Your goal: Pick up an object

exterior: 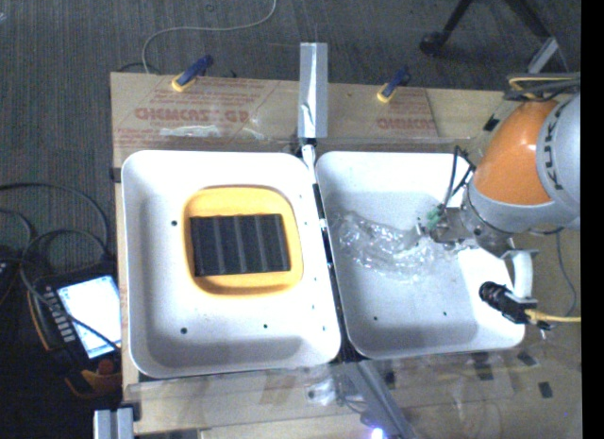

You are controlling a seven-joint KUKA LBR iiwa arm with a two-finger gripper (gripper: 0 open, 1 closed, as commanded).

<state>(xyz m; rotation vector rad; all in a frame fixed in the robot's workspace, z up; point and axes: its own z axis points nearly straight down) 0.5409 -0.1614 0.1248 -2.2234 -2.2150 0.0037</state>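
A view from above, at a slant, shows a table [236, 107] covered in brown cardboard and carrying two shallow white bins side by side. The left white bin [151, 324] holds a flat, rounded-rectangle yellow tray with a dark ribbed panel in its middle [242, 241], lying flat near the bin's centre. The right white bin [396, 329] holds a crumpled piece of clear, glossy plastic film [382, 244], lying in the upper middle of the bin floor.

A grey robot arm with an orange band [519, 168] reaches in from the right, its wrist low over the right bin. The gripper [442, 227] sits at the right end of the clear film, seemingly touching or just above it. The arm's body hides the jaws, so it cannot be told whether they are open, closed, or holding anything.

The film is the likely object to pick, being the one under the gripper. It looks thin, wrinkled and almost see-through, with bright glints along its folds, and it blends into the white floor so its edges are hard to trace.

Several things could go wrong. The film looks slippery and limp, so the jaws may close on only a fold and let it slide out on the lift. It may also flatten rather than bunch, leaving nothing to pinch. A grip at its far end could leave most of it dragging across the bin.
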